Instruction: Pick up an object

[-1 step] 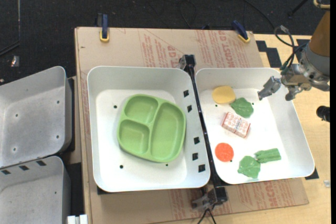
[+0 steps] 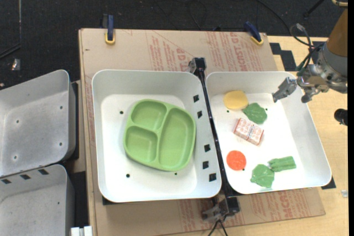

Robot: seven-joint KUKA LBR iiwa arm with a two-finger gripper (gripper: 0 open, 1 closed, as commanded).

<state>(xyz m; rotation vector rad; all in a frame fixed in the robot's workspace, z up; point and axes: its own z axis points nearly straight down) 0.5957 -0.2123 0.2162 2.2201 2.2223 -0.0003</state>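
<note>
The right bin point(image 2: 310, 135) holds a yellow oval piece point(image 2: 235, 99), a round green lump point(image 2: 255, 113), a pink and white packet point(image 2: 248, 131), an orange disc point(image 2: 236, 160) and a green leafy toy point(image 2: 271, 169). My gripper point(image 2: 295, 90) hangs over the bin's upper right corner, fingers spread open with nothing between them. It stands to the right of the yellow piece and the green lump, apart from both.
The left bin point(image 2: 108, 119) holds a green divided plate point(image 2: 160, 134). A black divider point(image 2: 206, 119) runs between the bins. Grey metal trays point(image 2: 33, 119) lie off the bench at the left. Clamps point(image 2: 110, 30) hold the cardboard base at the back.
</note>
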